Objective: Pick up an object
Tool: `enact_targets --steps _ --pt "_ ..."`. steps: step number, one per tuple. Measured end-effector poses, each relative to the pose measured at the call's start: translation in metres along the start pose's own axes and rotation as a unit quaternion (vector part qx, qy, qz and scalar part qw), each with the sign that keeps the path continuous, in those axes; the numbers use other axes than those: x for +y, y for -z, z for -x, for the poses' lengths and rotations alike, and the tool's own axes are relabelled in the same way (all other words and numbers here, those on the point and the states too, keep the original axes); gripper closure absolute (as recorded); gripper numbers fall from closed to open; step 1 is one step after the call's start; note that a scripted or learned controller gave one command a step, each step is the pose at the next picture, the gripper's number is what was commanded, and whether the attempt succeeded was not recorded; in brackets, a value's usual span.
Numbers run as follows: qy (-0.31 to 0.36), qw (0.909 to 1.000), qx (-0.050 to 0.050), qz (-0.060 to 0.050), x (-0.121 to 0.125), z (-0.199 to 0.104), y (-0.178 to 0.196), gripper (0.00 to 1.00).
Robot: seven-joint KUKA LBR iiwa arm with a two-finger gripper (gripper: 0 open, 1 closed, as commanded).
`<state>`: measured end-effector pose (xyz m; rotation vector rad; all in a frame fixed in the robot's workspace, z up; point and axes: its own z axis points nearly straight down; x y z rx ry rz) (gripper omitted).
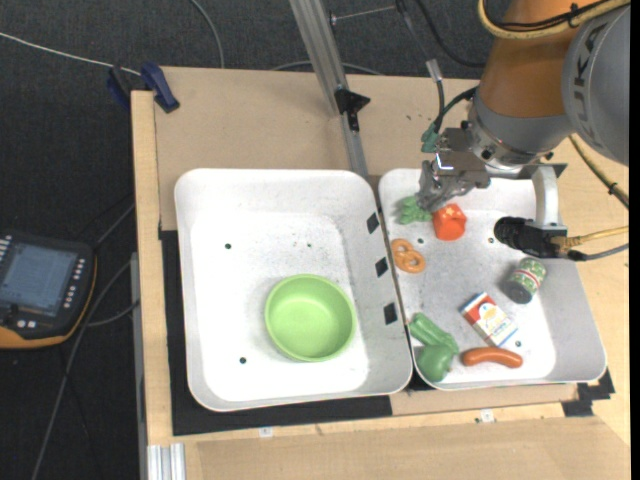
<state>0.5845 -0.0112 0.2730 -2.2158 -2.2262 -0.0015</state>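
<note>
On the bench, largest first: left shallow white plastic bin (pixel 200 218), bearing a round lime-green plastic bowl (pixel 310 316) upright near its right front; right shallow white plastic bin (pixel 575 318), set touching the left one and holding the loose items, presumably gathered there as the picking stock. Grey arm with orange band, its two-finger gripper (pixel 436 194) lowered over the far left corner of the right bin; whether its jaws are parted or closed on anything cannot be told from this slant. Just beside the gripper lie a small orange-red toy pepper (pixel 449 222) and a leafy green toy vegetable (pixel 410 209), the likeliest candidates for the pick, judging by where the gripper stands. Lesser items: green toy pepper (pixel 432 346) at the near left corner; white-and-red small carton (pixel 489 318); dark green-labelled toy can (pixel 524 281); red toy sausage (pixel 491 358); brown toy pretzel (pixel 407 256).
</note>
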Motion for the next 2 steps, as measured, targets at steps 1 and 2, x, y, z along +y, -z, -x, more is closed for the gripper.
enact_targets --steps 1,2 --pt "0.0 1.0 0.0 -0.001 0.011 -0.047 -0.02 1.0" --pt "0.0 1.0 0.0 0.0 0.036 -0.093 -0.019 1.0"
